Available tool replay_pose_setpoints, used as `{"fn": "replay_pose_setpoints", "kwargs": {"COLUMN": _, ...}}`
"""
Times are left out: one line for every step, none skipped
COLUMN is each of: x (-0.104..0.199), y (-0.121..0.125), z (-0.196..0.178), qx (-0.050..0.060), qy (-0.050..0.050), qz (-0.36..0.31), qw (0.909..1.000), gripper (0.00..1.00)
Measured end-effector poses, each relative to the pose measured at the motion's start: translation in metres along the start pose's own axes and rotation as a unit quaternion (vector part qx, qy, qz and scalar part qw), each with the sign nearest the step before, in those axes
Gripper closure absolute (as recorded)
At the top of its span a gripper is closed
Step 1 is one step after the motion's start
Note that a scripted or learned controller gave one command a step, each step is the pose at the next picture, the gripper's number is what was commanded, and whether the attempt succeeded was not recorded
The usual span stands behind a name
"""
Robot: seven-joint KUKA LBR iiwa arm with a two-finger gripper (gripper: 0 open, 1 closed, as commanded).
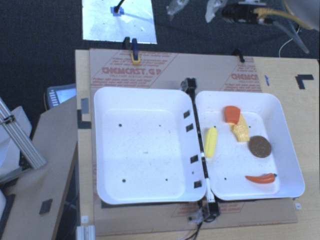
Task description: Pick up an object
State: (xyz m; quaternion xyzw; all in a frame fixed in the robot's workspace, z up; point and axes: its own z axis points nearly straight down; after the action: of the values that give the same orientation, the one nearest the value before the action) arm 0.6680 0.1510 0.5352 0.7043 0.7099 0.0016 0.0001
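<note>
Crowding is the main risk in the right bin, where all five objects lie. The orange block touches the pale yellow piece just below it, and the brown disc sits just beside that piece, so fingers closing on any one of these would likely nudge a neighbour or catch two at once. The yellow corn cob lies close to the bin's inner wall by the divider, where a finger could strike the rim. The red chili pepper lies apart near the front edge; it looks thin and flat, so it may slip out of a pinch. The left bin sits alongside.

The gripper hangs at the top of the view, well beyond the bins' far edge and raised above the bench, its two fingers spread apart and holding nothing. Every object lies well apart from it, nearer the camera.
</note>
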Motion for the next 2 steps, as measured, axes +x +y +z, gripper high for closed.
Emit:
{"fn": "replay_pose_setpoints", "kwargs": {"x": 0.034, "y": 0.000, "z": 0.000, "qx": 0.000, "qy": 0.000, "qz": 0.000, "qw": 1.0000, "gripper": 0.00}}
{"fn": "replay_pose_setpoints", "kwargs": {"x": 0.076, "y": 0.000, "z": 0.000, "qx": 0.000, "qy": 0.000, "qz": 0.000, "qw": 1.0000, "gripper": 0.00}}
